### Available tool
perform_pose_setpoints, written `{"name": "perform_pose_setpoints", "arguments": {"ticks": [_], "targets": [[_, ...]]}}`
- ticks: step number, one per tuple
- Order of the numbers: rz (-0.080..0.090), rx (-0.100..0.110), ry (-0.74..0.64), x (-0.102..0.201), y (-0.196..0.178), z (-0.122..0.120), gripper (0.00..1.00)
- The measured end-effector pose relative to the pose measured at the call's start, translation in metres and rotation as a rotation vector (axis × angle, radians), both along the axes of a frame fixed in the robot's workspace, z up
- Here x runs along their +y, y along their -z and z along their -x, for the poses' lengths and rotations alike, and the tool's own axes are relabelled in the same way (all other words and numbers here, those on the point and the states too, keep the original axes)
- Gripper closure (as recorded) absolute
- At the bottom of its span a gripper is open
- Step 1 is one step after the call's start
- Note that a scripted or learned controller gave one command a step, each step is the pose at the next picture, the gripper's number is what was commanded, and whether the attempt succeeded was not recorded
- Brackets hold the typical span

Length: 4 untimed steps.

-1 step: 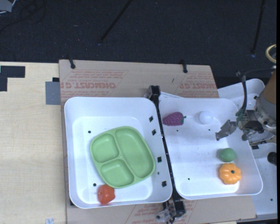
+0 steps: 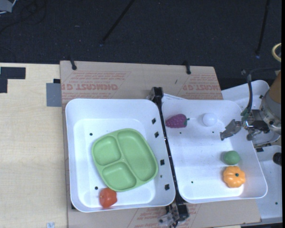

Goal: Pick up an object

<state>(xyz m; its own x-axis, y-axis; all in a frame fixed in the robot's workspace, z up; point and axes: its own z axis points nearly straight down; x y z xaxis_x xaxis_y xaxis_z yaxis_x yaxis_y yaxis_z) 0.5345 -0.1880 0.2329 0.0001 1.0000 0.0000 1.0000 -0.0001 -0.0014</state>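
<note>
I see the grey two-finger gripper [image 2: 237,128] at right bin's [image 2: 199,196] right edge; jaws' spread I can't tell, no obj seen between them. Round green ball [image 2: 231,157] lies just below it, nearest target.

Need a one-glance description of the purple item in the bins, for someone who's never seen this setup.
Start at the right bin of the two white bins. At its upper-left corner, close to the divider, lies the purple eggplant-like toy. It is the only purple piece; its neighbours are a white ball, a green ball and an orange pumpkin.
</note>
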Motion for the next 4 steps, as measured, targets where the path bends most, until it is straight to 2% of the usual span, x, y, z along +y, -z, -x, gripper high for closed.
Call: {"name": "perform_pose_setpoints", "arguments": {"ticks": [1, 2, 3, 4], "targets": [[-0.003, 0.008, 0.001, -0.001, 0.062, 0.008, 0.0], [-0.003, 0.004, -0.001, 0.003, 0.125, 0.007, 0.0], [-0.002, 0.002, 0.002, 0.005, 0.146, 0.007, 0.0], [-0.002, 0.0, 0.005, 0.004, 0.134, 0.006, 1.0]]}}
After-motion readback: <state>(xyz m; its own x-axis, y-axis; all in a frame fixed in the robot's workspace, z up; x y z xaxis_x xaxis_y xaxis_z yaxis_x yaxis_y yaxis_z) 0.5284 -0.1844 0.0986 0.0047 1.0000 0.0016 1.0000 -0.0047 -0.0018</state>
